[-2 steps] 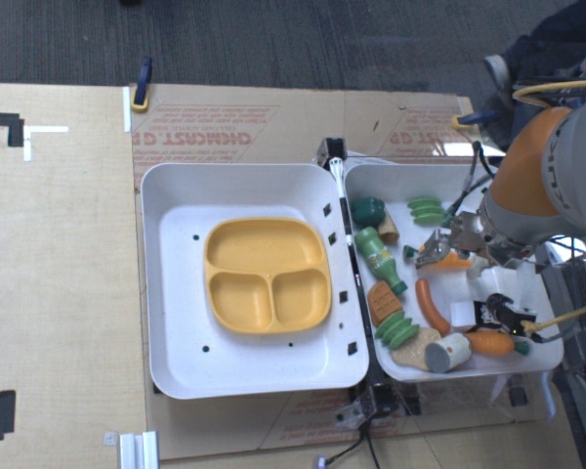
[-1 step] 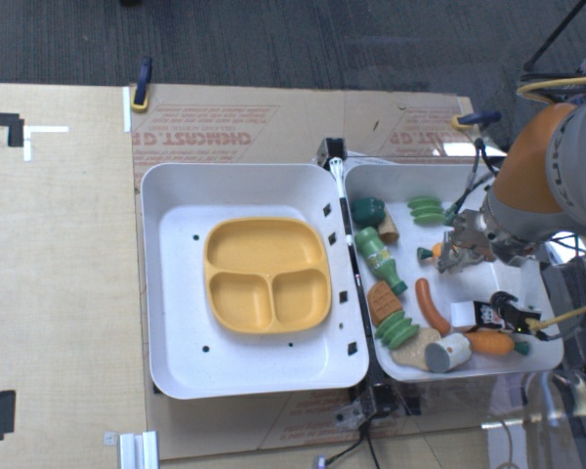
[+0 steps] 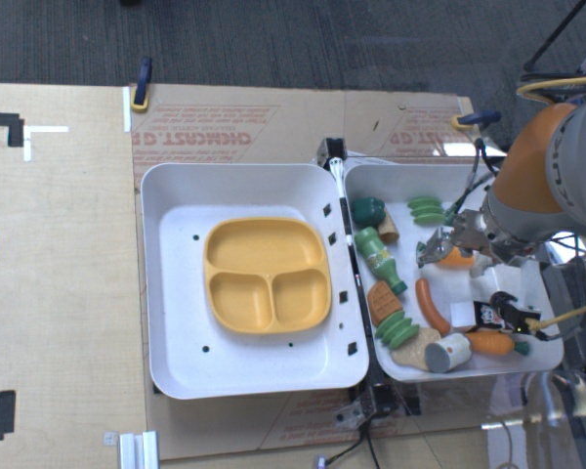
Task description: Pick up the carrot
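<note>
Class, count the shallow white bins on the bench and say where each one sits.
2. One shallow white bin on the left holds a yellow divided plate; the other, on the right, holds toy food.

Bench (image 3: 59,311), pale wood surface, carrying a brown cardboard sheet (image 3: 234,130) printed with red lettering. Two shallow white bins sitting side by side on the cardboard: the left bin (image 3: 166,291) lying well away from the fingers, the right bin (image 3: 542,355) lying directly under them. A blue-and-yellow clamp (image 3: 141,83) gripping the cardboard's far left corner, another clamp (image 3: 474,119) sitting just beyond the fingers at the far right corner. Black brackets (image 3: 8,127) resting at the bench's left edge
</note>
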Available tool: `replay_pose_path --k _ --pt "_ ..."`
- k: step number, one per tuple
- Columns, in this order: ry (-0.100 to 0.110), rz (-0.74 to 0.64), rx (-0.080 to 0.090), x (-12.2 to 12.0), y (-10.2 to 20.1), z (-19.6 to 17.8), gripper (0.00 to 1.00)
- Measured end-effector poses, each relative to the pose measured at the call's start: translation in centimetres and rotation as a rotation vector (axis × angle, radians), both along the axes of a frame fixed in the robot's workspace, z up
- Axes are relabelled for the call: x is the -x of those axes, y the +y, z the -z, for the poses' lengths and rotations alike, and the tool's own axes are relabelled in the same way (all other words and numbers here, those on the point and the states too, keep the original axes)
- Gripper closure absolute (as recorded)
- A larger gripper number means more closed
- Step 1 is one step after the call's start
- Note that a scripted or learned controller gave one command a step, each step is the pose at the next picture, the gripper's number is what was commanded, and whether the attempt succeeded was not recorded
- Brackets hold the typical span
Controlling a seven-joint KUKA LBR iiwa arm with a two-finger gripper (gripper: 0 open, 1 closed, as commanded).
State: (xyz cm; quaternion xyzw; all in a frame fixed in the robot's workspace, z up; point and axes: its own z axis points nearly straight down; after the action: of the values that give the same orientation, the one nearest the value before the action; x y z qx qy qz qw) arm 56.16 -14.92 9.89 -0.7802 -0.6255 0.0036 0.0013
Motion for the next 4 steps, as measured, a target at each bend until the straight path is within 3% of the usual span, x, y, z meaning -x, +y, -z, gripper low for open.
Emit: replay_pose_path --k 1,2,3,4 --pt "0.002 -0.004 0.002 0.0 0.0 -0.8 1.0" --pt "0.002 -0.004 0.002 0.0 0.0 -0.8 0.0" --pt "0.0 0.073 -0.014 -2.7 -4.5 0.8 0.0" --pt "0.009 0.411 -0.02 -4.8 -5.3 0.9 0.0"
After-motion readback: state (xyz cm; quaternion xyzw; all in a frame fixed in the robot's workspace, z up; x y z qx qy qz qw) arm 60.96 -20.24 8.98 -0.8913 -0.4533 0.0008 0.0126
